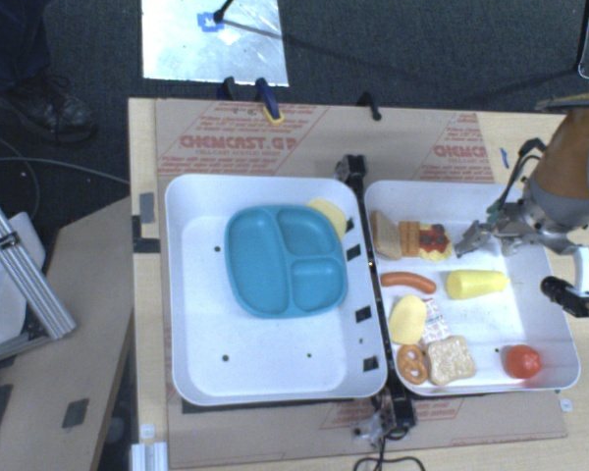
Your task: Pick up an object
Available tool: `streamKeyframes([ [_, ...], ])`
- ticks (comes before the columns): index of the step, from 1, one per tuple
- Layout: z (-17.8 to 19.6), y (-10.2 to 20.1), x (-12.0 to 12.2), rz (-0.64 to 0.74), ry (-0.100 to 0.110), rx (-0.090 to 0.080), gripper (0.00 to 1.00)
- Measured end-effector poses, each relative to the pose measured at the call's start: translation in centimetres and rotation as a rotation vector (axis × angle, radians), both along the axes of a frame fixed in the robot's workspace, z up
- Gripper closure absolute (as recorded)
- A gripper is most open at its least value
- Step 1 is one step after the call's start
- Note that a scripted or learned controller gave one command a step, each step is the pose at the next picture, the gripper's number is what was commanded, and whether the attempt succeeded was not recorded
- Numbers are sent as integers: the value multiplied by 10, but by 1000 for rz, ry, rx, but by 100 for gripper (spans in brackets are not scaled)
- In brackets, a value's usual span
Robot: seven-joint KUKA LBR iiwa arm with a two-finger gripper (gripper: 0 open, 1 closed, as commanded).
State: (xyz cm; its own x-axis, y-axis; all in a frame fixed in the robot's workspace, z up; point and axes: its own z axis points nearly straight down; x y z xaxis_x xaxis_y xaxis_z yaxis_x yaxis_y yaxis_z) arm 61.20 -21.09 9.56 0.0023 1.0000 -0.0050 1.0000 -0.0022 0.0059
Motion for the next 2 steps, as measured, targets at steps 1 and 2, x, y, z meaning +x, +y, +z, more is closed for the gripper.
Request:
streamKeyframes([
  [1, 10, 4, 1, 5, -1, 3, 100],
  [2, -13, 59, -24, 9, 9, 8, 100],
])
